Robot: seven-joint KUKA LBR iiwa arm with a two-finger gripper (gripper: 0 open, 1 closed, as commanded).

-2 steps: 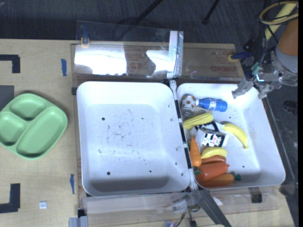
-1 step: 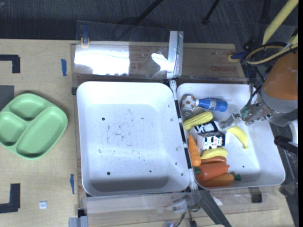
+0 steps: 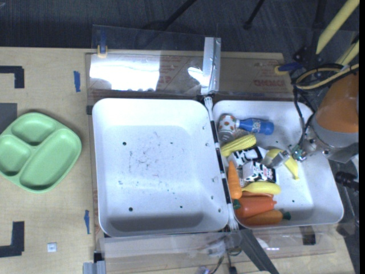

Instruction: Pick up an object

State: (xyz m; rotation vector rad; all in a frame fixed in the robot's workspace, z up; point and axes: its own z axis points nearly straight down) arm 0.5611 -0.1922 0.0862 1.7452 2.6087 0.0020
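The gripper [image 3: 283, 158] hangs over the toys [image 3: 254, 176] along the right bin's [image 3: 319, 201] left wall, its grip unclear, and must next descend.

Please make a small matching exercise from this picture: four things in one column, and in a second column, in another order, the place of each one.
Things:
1. green plate
2. blue bottle
3. carrots
4. gripper

Places:
A. front of the right bin
B. on the bench, left of both bins
C. over the right bin, beside the toys
D. back of the right bin

Pairs: 1-B, 2-D, 3-A, 4-C
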